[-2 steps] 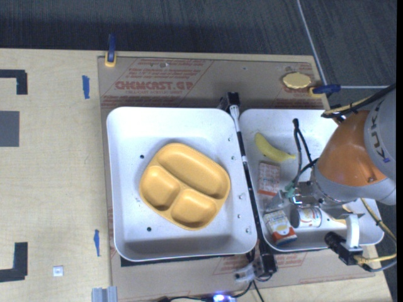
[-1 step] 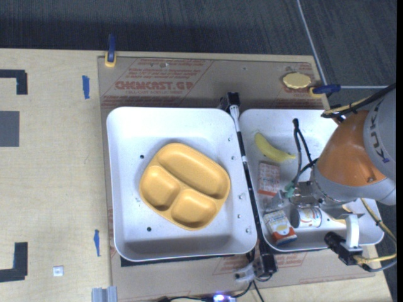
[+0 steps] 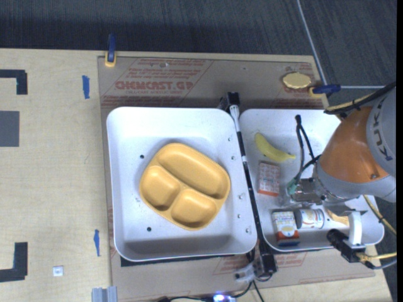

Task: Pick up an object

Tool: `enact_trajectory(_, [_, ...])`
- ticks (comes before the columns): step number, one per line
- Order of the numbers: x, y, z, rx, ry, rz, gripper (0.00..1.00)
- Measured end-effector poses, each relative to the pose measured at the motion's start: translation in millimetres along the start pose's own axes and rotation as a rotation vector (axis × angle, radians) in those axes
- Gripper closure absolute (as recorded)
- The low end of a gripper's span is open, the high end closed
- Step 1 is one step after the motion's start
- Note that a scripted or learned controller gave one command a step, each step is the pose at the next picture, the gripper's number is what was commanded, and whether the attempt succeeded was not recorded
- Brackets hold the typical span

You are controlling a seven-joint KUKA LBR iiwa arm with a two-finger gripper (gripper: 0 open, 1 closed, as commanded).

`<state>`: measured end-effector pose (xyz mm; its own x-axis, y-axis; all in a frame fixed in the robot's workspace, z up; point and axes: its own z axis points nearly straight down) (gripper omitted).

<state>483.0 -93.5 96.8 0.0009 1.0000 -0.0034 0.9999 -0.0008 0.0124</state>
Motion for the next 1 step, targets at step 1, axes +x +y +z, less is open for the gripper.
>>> enact_trajectory(1, [84.1,46.3,-87.9,0.011,0.005,-0.003,1.00])
